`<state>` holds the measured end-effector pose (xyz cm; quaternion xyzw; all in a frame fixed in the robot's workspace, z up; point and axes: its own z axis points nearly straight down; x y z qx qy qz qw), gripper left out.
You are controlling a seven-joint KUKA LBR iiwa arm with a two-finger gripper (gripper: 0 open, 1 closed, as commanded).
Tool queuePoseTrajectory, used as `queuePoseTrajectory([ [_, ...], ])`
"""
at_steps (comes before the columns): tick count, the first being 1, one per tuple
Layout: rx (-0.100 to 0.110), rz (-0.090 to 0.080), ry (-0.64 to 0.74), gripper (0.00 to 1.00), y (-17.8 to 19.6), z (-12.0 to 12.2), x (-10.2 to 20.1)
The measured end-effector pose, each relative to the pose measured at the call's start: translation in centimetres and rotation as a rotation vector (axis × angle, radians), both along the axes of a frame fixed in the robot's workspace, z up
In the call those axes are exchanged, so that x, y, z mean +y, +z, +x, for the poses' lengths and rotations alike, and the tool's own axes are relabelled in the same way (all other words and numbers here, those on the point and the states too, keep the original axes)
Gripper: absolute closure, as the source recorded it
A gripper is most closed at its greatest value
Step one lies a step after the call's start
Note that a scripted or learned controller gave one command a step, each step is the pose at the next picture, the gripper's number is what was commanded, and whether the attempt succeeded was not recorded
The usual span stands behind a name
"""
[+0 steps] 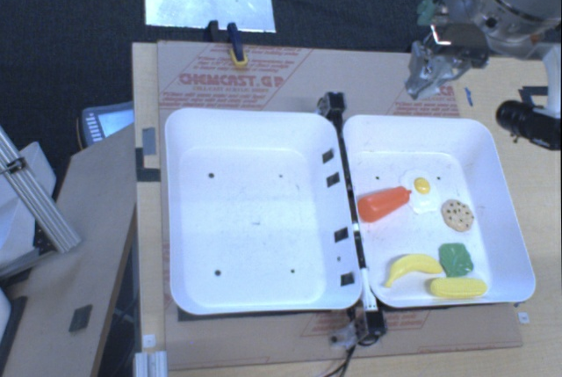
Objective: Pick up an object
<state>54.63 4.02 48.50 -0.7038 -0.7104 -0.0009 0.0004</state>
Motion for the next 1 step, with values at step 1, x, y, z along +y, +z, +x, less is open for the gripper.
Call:
queuePoseTrajectory([
  [1,-0.007,0.001,-0.001,1.0,5.33,-0.93,4.0],
])
